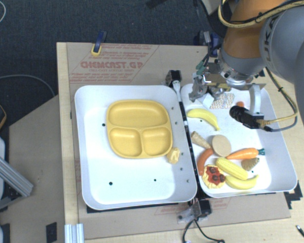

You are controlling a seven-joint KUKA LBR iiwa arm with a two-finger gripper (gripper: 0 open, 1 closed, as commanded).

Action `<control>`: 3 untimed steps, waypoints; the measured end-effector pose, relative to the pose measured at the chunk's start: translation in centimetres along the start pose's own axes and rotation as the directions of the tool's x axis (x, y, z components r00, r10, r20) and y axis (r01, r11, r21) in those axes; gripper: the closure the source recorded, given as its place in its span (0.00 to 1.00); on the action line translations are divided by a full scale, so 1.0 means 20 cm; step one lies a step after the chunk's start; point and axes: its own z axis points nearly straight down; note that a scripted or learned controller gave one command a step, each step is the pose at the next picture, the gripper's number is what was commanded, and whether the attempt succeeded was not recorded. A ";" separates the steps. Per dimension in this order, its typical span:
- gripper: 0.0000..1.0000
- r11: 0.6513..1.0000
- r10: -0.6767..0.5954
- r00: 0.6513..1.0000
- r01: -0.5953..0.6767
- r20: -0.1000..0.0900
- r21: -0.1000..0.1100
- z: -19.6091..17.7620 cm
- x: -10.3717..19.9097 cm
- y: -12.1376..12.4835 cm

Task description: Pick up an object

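My gripper (204, 88) hangs over the far left corner of the right bin (278, 151), just above a small yellow banana (203, 117) and beside a checkered packet (223, 102). Nearer the front lie a bread stick (199, 139), a round tan biscuit (221, 145), a carrot (246, 154), a red sausage (203, 160), a larger banana (235, 170) and a pizza slice (214, 176). Nothing shows in the gripper's grasp.
The left bin (91, 151) holds a yellow three-compartment plate (139, 128), and a small pale yellow piece (173, 156) lies by its right wall. A black cable fitting (244, 115) hangs from the arm over the right bin's far side. The divider (184, 130) runs between the bins.
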 end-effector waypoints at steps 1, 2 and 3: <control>1.00 1.000 0.002 1.000 -0.002 0.001 -0.002 0.04 0.01 0.04; 1.00 1.000 0.004 1.000 -0.004 0.001 0.001 0.03 -0.03 0.02; 1.00 1.000 0.002 1.000 -0.002 0.000 -0.003 -0.03 0.00 0.00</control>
